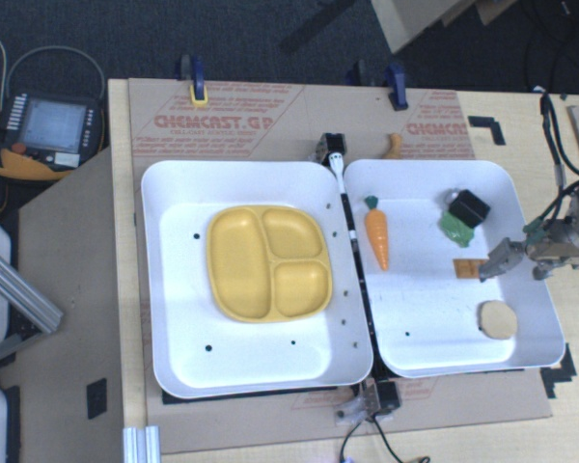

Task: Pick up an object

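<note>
Blur hides much of the claw [494, 263] at the right bin's [415, 186] right side; whether it is apart or together, I cannot tell. Touching its tip on the left lies a small brown block [466, 268]. Just below sits a tan cookie [498, 319]; above-left, a black-and-green piece [462, 217]. Further left lies a carrot [377, 236], and beyond it a yellow tray [268, 262] in the left bin [174, 258].

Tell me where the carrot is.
The carrot lies in the right bin, near its left wall, tip toward the camera. The yellow tray sits in the left bin, just across the divide.
</note>
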Controlling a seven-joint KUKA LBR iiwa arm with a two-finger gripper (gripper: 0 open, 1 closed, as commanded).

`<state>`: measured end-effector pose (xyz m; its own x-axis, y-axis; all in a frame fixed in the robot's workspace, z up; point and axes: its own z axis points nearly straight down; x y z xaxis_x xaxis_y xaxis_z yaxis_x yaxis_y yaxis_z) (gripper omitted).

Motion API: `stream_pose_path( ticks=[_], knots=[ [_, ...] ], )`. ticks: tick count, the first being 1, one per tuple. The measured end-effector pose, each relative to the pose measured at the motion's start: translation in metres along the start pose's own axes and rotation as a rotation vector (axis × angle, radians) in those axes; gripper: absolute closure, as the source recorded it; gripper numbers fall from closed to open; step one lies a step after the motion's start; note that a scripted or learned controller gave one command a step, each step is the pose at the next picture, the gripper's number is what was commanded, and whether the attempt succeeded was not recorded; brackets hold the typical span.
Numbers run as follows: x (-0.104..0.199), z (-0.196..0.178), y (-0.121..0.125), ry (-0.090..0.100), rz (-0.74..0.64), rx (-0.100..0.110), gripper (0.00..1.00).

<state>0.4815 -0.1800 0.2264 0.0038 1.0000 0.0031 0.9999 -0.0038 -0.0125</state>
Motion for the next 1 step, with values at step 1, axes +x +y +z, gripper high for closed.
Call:
stream_pose_path(
  ticks=[1],
  knots=[
    [0.0004, -0.0057, 0.0027, -0.003, -0.004, -0.012, 0.0]
  ],
)
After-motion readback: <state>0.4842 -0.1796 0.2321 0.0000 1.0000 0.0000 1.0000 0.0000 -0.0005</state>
